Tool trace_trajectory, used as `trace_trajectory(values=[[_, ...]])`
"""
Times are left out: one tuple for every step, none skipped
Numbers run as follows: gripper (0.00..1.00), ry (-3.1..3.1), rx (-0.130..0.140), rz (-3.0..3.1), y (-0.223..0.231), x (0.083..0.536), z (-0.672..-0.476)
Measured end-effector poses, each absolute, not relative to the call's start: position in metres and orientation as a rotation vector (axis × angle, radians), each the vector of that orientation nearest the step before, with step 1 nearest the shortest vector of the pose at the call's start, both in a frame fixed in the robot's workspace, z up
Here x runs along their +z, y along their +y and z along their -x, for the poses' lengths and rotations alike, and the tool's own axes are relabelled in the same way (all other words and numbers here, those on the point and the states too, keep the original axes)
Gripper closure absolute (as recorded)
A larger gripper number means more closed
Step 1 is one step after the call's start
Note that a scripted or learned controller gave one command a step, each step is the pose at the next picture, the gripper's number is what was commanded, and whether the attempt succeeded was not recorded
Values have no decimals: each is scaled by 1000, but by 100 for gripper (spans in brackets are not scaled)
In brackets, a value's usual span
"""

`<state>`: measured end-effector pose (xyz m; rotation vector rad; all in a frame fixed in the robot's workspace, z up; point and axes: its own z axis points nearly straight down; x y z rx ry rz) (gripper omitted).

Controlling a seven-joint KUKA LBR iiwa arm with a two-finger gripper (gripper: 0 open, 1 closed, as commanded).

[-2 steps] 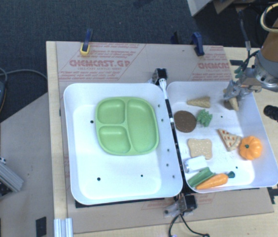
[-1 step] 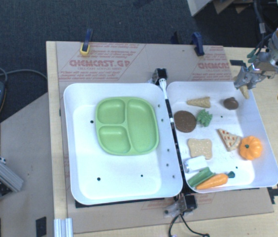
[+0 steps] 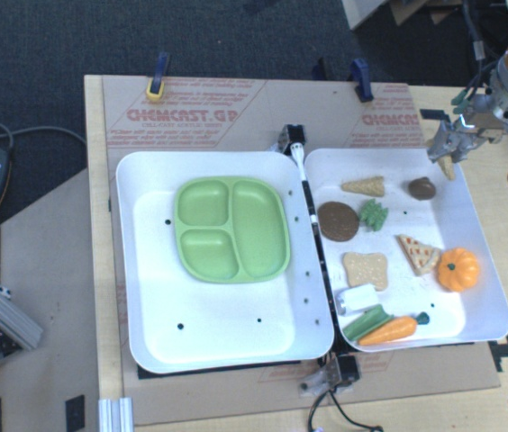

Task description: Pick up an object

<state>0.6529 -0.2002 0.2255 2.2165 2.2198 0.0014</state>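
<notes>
I see my tool (image 3: 449,156) hovering over the right bin's (image 3: 484,241) far right corner, fingers slightly parted around nothing. Nearest it lies a brown lump (image 3: 421,188); the orange pumpkin (image 3: 458,269) sits by the right edge

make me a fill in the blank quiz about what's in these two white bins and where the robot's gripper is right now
1. The green plastic divided plate lies in the ____ shallow white bin.
2. The small orange plastic pumpkin sits beside the toy ____ slice.
3. The orange toy carrot lies near the ____ edge of the right white bin.
4. The two-finger gripper hangs at the right bin's far ____ corner.

Missing words: left; pizza; near; right
</notes>
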Motion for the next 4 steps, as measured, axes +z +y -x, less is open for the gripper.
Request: trace_trajectory(values=[[100,2230,2,-2217,-138,227,-642],[100,2230,-1,-2220,-90,217,-623],[100,2230,0,-2219,-44,226,-603],[100,2232,1,-2217,14,228,-600]])
